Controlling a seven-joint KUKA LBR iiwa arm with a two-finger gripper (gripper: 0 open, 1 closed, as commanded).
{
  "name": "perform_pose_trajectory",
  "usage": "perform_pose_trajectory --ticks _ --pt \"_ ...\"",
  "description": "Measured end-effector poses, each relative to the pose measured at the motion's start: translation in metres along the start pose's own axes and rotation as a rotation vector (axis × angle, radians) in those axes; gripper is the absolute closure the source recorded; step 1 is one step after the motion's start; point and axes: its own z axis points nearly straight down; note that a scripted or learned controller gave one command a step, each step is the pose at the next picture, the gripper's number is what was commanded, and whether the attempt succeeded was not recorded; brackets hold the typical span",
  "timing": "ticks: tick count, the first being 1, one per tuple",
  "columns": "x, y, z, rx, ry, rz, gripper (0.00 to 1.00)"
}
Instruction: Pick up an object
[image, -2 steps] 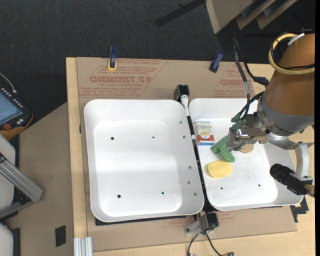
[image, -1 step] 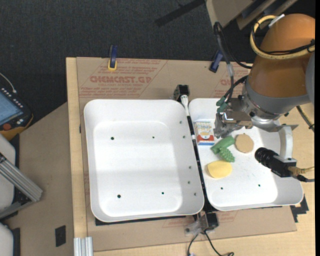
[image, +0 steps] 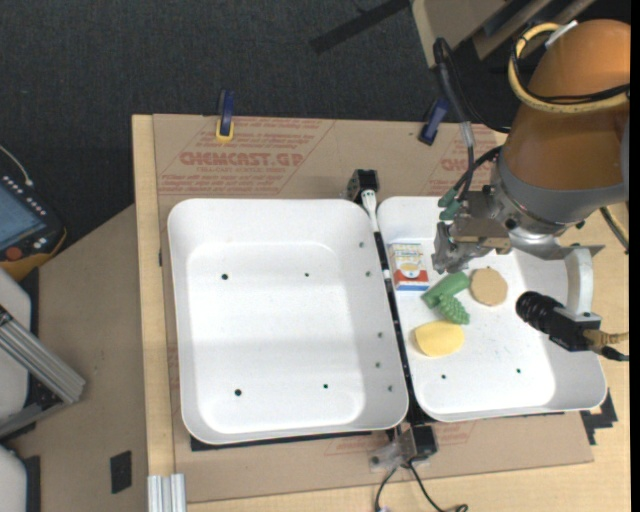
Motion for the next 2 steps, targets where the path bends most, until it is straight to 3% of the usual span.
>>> perform_pose_trajectory --ticks 1,2 --pt "-0.0021 -0.0322 -0.0395 -0.001 0.001 0.0 1.0" --pt "-0.0016 -0.0305 -0.0477 -0.001 0.0 0.0 1.0"
